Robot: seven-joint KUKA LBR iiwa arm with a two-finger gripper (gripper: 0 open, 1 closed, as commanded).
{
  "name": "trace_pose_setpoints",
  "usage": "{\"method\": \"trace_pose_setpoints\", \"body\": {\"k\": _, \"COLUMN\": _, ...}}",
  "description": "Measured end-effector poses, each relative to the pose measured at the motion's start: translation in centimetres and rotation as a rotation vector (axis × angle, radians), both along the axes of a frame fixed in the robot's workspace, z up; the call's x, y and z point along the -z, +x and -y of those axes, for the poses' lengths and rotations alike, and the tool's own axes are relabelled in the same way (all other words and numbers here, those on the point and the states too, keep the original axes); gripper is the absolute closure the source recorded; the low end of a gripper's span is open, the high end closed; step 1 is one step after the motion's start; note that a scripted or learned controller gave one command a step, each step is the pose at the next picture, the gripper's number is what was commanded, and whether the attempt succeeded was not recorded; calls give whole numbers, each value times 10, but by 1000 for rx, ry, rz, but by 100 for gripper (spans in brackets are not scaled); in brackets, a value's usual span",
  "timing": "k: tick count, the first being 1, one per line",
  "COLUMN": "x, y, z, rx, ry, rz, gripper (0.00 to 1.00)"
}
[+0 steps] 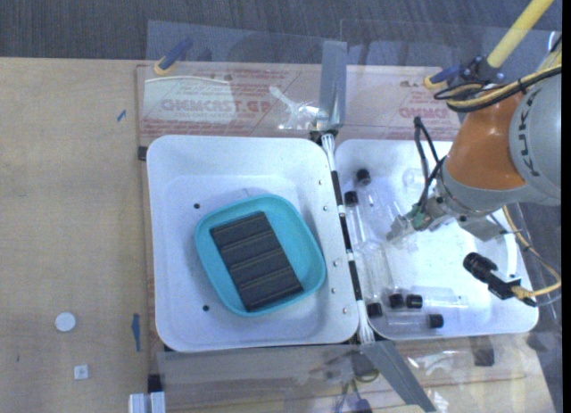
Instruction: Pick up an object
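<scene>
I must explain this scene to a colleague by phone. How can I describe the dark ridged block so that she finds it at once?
Start at the left white bin of the two. A turquoise tray lies in its middle, and the dark ridged block lies inside it, tilted. It is the one dark grey slab with grooves across; the right bin's items are small clear pieces with black caps.

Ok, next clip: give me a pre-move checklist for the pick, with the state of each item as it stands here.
1. Hand is over a bin: ok, it hangs over the right bin.
2. Objects lie under or near the hand: ok, clear tubes with black caps lie along the right bin's front and left side.
3. Hand already holds something: cannot tell, the tip is small and blurred against clear plastic.
4. Finger opening: cannot tell.
5. Left bin contents stay out of the way: ok, the teal tray with the dark block sits apart, across the divider.
6. Cables clear of the hand: cannot tell, black cables run close above it.
</scene>
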State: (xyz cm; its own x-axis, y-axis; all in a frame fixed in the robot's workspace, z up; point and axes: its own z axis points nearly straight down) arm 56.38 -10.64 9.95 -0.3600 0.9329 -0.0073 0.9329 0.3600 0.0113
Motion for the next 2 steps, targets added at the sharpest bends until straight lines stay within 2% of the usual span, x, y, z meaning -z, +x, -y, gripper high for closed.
{"method": "trace_pose_setpoints", "body": {"k": 1, "x": -86, "y": 81, "z": -37, "rx": 33, "ry": 2, "rz": -10, "gripper": 100}}
{"method": "trace_pose_setpoints", "body": {"k": 2, "x": -121, "y": 104, "z": -86, "rx": 8, "ry": 1, "rz": -8, "gripper": 100}}
